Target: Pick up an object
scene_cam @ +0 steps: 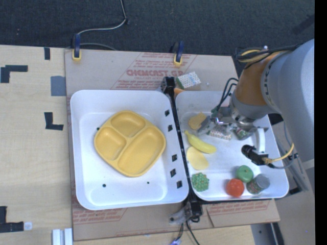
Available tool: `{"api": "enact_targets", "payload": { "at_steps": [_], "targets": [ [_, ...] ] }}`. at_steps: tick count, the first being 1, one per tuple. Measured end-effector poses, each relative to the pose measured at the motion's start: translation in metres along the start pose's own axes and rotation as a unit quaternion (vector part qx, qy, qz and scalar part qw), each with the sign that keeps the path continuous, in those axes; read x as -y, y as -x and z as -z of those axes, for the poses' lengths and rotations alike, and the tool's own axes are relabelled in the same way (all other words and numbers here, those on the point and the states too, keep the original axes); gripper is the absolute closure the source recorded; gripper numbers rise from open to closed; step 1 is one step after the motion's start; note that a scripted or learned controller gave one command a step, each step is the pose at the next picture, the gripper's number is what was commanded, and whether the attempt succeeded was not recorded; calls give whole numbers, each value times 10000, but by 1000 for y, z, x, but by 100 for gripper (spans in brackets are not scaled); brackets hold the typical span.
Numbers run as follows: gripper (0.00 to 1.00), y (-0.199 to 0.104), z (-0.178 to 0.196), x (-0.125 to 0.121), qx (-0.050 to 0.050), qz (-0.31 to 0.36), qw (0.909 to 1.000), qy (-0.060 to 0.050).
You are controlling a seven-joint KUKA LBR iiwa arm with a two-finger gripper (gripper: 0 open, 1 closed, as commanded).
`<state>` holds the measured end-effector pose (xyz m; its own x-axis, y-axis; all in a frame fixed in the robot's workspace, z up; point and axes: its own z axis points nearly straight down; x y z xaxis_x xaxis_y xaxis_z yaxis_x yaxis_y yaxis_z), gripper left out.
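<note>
While the yellow plate [130, 143] lies alone in my left bin [82, 137], the banana [200, 144], broccoli [200, 181] and tomato [235, 187] all rest in the right bin [278, 190], so nothing looks lifted, and I cannot tell how the jaws of the gripper [220, 128] stand.

Two white bins: left bin [82, 152] at 9 o'clock, right bin [278, 185] at 3 o'clock. One yellow divided plate [130, 143]. One banana [200, 144]. Two pale yellow pieces [196, 121] [197, 158]. One green bumpy item [200, 181]. One red ball [235, 187]. One green ball [244, 173]. One grey object [259, 183]
</note>
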<state>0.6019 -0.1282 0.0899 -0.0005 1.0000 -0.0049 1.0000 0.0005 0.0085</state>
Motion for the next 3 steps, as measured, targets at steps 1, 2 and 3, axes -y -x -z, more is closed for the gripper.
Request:
{"api": "enact_targets", "payload": {
  "at_steps": [1, 2, 3],
  "targets": [
    [100, 0, 12, -2, 5, 5, 10000, 40],
    [0, -1, 12, -3, 3, 6, 10000, 45],
    [0, -25, -3, 33, 8, -8, 10000, -8]
  ]
}}
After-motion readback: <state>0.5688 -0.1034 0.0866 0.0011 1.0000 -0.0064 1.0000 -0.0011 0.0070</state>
